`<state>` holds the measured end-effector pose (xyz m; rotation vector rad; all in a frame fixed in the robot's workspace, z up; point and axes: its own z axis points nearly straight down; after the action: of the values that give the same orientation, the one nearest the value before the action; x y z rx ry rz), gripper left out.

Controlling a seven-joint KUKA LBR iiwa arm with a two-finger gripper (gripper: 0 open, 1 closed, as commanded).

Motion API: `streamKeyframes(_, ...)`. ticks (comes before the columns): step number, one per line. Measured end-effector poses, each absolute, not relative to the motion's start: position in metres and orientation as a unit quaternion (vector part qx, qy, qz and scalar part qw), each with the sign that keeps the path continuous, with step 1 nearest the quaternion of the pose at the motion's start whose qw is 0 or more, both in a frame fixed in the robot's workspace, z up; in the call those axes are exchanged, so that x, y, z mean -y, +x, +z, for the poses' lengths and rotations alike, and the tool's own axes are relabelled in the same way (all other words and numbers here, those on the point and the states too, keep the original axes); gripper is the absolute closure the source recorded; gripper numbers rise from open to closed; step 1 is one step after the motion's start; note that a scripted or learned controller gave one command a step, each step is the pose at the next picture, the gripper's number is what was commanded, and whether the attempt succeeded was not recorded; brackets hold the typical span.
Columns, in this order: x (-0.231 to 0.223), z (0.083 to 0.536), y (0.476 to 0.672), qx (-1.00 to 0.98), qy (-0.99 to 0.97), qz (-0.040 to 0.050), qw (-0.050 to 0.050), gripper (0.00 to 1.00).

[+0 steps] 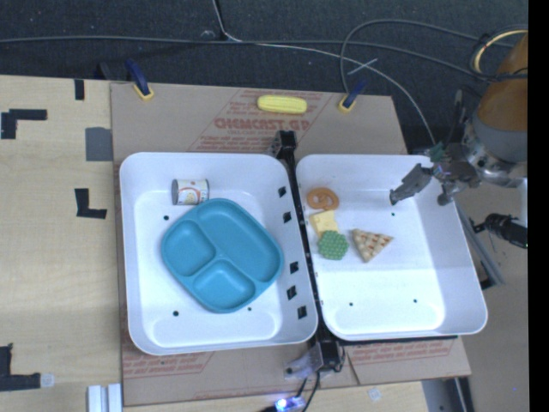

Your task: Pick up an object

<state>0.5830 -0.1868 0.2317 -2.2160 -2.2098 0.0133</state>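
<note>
Tool (422, 187) over the right bin's (429, 312) upper right corner, fingers spread apart, nothing between them. Candidate picks lie well to its left, clustered by the divider: pretzel (322, 198), yellow block (323, 221), green ball (333, 245), waffle wedge (371, 244). Left bin (141, 320) holds a blue tray (220, 253) and a small can (190, 191), label unreadable. Judged: approach step, no grasp yet; next move calls for travel left, then descent. Red print on the cardboard sheet (249, 127) over the worktop, too blurred to read.

The table (51, 256) is pale wood, overlaid by a brown cardboard sheet (249, 123). Two white bins (137, 316) sit side by side on the cardboard. A yellow object (281, 104) lies behind them
</note>
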Motion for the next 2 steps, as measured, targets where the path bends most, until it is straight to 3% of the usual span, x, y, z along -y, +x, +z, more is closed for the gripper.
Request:
streamKeyframes(1,0.186,0.24,0.586,0.708,-0.707,0.0005,0.0,0.0)
streamKeyframes(2,0.176,0.185,0.583,0.708,-0.707,0.0019,0.002,0.0)
